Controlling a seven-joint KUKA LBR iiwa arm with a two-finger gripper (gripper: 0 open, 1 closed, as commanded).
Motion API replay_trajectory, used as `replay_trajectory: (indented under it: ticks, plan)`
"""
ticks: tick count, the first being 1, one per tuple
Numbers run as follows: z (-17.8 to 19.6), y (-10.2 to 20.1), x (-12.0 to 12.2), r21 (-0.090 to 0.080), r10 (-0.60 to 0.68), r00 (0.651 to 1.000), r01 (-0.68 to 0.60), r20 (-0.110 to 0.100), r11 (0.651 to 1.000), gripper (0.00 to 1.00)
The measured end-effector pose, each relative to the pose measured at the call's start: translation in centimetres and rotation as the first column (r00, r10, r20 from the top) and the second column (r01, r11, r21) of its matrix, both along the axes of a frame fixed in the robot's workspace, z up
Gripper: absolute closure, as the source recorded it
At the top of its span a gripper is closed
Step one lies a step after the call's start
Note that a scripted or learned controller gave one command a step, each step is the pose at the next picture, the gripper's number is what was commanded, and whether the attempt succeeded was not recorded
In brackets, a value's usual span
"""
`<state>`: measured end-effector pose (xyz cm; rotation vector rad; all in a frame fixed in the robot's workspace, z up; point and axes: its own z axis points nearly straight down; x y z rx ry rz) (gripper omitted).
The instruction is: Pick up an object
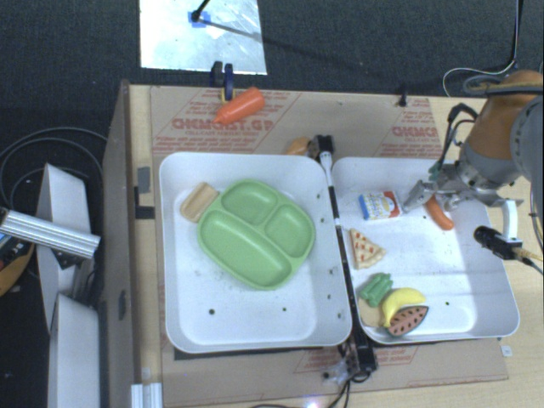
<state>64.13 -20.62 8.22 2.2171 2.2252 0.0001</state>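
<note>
The green divided plate (255, 232) lies in the left bin (183, 313). In the right bin (493, 313), the gripper (435, 195) hovers over an orange sausage-like toy (439, 214) (jaw state: I cannot tell). Approach step, apparently; next, lower and close.

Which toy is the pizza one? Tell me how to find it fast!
Look in the right white bin, close to the divider between the two bins. The pizza slice lies below the small blue-and-white box and above the green toy. It's the one tan triangle with red dots.
</note>
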Motion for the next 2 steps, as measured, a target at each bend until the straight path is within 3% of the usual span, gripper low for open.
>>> replay_trajectory:
  ticks: [1,2]
  plan:
    - [1.4,-0.1,0.2,-0.002,0.002,1.000,-0.002,0.007,1.000,1.00]
    - [0.2,5.5,2.7,0.001,0.003,1.000,-0.003,-0.004,1.000,1.00]
